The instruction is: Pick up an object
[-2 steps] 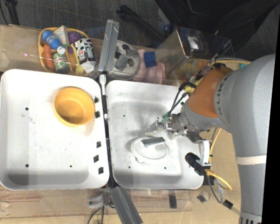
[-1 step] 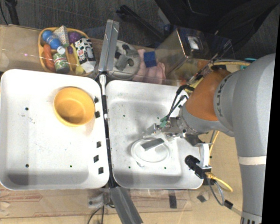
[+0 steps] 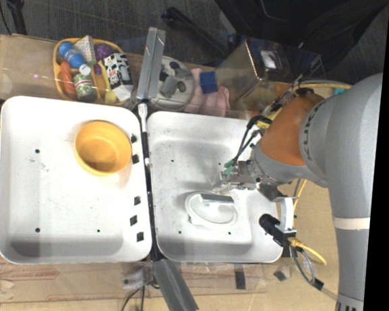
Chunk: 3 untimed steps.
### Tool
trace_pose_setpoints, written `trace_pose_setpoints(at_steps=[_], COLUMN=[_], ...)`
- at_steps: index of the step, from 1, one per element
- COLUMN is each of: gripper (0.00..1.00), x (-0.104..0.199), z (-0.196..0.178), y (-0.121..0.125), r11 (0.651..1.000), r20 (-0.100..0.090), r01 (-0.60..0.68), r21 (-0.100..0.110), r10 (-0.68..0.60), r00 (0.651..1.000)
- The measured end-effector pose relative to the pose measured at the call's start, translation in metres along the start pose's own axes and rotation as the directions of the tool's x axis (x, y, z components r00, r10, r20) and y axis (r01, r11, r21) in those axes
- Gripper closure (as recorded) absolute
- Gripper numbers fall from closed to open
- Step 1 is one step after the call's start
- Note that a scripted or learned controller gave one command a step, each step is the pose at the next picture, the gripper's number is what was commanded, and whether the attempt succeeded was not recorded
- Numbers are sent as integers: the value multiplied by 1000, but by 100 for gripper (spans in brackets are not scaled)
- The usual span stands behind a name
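A white rounded object [image 3: 211, 211], cup-like, lies in the right bin [image 3: 181, 150] near its front middle. My gripper [image 3: 229, 177] reaches down into that bin from the right and hangs just above the object's far edge. The grey arm with its orange band [image 3: 288, 129] covers the bin's right side. A yellow bowl [image 3: 102, 147] sits upright in the left bin [image 3: 35, 198], toward its back right corner.
Behind the bins a yellow basket [image 3: 87, 67] holds several small toys and bottles. Grey, blue and pink items [image 3: 200, 87] lie beside it. A divider with black clips [image 3: 141, 181] runs between the bins. Cables [image 3: 301, 252] trail at the right.
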State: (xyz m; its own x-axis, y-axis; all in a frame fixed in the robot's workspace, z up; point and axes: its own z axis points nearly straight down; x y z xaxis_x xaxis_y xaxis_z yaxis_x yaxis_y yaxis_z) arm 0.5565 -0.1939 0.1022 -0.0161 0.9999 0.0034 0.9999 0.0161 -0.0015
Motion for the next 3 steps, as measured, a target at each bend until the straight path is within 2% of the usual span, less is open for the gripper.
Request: trace_pose_setpoints(at_steps=[1, 2, 3], gripper=[0, 0, 0], x=[0, -10, 9], z=[0, -35, -54], y=[0, 42, -17], r11=[1000, 995, 988], r20=[0, 3, 2], r01=[0, 104, 152], r21=[0, 1, 1], r10=[0, -104, -152], r00=[1000, 995, 988])
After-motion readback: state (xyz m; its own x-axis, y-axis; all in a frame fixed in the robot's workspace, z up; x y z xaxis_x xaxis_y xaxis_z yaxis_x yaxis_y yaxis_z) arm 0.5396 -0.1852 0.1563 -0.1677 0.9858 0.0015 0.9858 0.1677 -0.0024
